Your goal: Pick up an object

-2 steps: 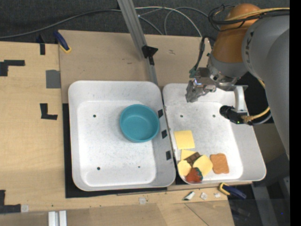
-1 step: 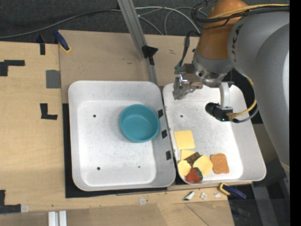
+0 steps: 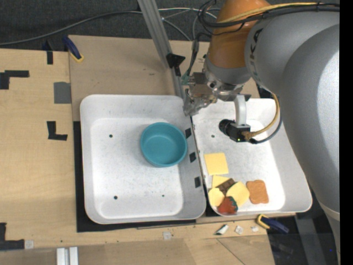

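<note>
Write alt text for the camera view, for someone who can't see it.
A grey robot arm with an orange band reaches over two shallow white bins. The left bin holds a round blue bowl; the right bin holds a yellow square slice and small toy foods clustered near its front edge.

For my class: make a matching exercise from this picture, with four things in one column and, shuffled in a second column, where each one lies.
Things:
1. blue bowl
2. yellow square
3. orange-brown piece
4. gripper

Places:
A. right bin, near its front right corner
B. left bin
C. over the back end of the divide between the bins
D. right bin, close to the divide, behind the small pile

Pairs: 1-B, 2-D, 3-A, 4-C
</note>
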